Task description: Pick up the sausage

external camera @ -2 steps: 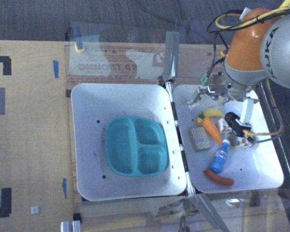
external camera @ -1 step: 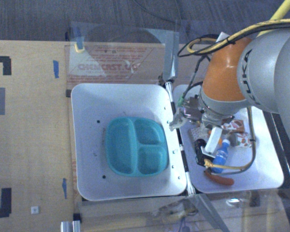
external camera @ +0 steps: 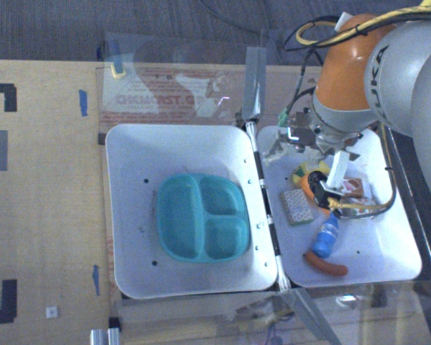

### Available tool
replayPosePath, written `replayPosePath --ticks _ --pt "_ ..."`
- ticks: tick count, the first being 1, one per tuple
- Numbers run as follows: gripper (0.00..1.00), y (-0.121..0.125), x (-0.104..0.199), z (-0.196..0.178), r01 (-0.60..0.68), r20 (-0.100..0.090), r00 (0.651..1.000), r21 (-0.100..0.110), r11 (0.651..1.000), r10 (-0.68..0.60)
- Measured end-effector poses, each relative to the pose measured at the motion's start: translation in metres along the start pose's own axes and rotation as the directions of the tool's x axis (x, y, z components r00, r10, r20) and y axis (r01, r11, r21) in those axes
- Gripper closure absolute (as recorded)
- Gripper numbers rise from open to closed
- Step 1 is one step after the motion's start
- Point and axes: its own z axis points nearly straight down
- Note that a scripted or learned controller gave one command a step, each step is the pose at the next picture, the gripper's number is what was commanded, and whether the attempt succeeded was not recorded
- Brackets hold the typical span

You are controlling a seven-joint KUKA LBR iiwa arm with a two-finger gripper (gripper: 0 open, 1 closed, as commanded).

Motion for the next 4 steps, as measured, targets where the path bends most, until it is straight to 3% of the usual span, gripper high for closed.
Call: replayPosePath --ticks 1,2,3,4 --pt "0.00 -0.086 0.021 0.013 -0.175 0.000 0.985 0.004 0.985 0.175" --pt "0.00 -0.030 -0.036 0.013 -0.096 0.000 0.995 0.000 0.995 0.096" --pt "0.00 -0.070 0.001 0.013 0.140 -0.001 0.990 0.003 0.990 -0.140" --pt "0.00 -0.017 0.000 -0.104 0.154 0.000 0.988 0.000 0.988 -0.154"
